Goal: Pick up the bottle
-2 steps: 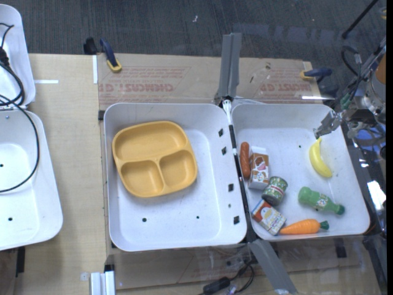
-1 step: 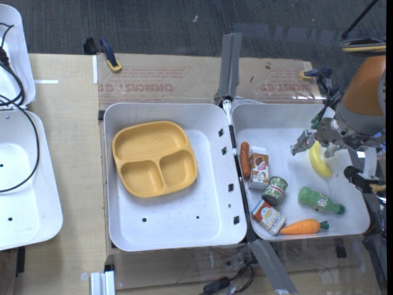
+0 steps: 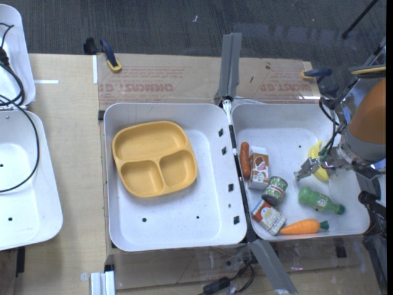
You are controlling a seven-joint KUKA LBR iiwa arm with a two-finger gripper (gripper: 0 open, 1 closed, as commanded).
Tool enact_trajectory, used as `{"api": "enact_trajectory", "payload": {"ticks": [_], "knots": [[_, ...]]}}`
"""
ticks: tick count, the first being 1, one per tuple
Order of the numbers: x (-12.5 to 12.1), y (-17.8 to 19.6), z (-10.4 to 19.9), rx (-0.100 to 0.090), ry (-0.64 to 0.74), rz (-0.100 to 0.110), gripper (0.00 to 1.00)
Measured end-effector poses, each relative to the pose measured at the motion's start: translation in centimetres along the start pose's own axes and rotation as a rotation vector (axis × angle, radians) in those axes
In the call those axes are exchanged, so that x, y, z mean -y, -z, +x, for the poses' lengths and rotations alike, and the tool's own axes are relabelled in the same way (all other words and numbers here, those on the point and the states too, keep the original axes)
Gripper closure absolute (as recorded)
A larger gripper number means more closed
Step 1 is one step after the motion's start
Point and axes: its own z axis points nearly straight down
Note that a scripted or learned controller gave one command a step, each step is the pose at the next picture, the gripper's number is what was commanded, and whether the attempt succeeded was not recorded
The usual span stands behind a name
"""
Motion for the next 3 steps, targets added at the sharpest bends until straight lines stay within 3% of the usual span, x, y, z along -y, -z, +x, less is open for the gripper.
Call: {"api": "enact_trajectory", "payload": {"ticks": [1,2,3], "knots": [[6.41,0.04,0.02,-0.012,-0.099,0.0,0.0],[6.15,0.07,0.23,-0.013,-0.226,-0.004,0.0],[6.21,0.07,0.47,-0.01,-0.26,-0.004,0.0]]}}
